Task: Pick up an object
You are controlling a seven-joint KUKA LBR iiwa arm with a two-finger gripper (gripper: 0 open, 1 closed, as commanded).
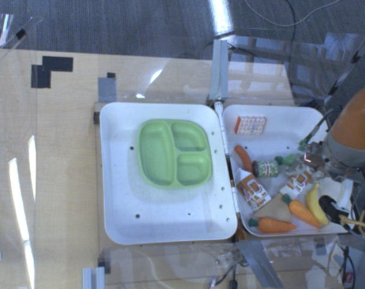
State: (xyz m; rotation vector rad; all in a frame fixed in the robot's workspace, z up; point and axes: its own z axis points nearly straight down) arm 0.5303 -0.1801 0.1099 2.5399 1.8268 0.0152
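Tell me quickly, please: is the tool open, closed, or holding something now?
Tool: cannot be told; it sits low over the right bin, among the toy food.

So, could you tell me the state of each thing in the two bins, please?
Green divided plate: upright, in the left bin.
Orange box: flat, apart from the rest.
Small bottle: lying on its side.
Banana: lying whole beside a carrot.
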